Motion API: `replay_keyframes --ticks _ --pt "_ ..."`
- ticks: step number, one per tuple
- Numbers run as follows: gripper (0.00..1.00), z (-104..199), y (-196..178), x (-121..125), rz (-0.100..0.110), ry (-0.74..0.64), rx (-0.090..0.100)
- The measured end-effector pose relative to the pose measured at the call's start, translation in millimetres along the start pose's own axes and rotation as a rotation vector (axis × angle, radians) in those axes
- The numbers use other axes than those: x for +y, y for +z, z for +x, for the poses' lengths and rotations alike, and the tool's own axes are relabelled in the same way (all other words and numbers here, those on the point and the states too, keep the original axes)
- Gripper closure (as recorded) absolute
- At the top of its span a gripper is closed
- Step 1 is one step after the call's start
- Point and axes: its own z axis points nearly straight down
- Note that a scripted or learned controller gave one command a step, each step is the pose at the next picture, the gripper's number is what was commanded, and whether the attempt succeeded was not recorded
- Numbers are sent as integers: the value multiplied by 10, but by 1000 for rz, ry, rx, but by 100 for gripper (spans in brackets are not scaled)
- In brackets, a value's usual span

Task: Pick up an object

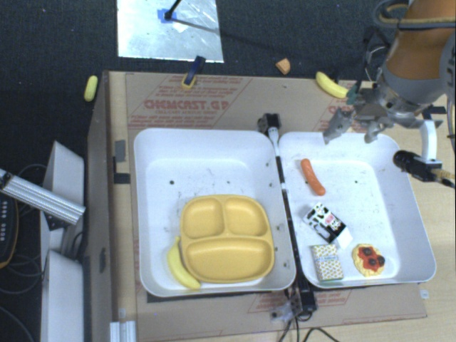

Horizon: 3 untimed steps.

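**Bench with two white bins: approach under way**

I am eyeing the orange hot dog [312,176] lying in the right bin [406,212]. My gripper [353,128] is hovering above that bin's far rim, fingers spread, holding nothing; next I judge a descent onto it.

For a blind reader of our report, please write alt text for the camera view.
The two-finger gripper hangs open over the right white bin's far edge, holding nothing. That bin holds an orange carrot-shaped toy, a black-and-white carton, a green box and a small pizza toy.
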Motion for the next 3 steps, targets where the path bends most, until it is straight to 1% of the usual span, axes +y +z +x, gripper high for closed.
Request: replay_keyframes --ticks 1,2,3 --pt "0 100 909 200 3 -1 1" --pt "0 8 1639 104 3 2 0" --pt "100 8 1520 120 -3 1 0"
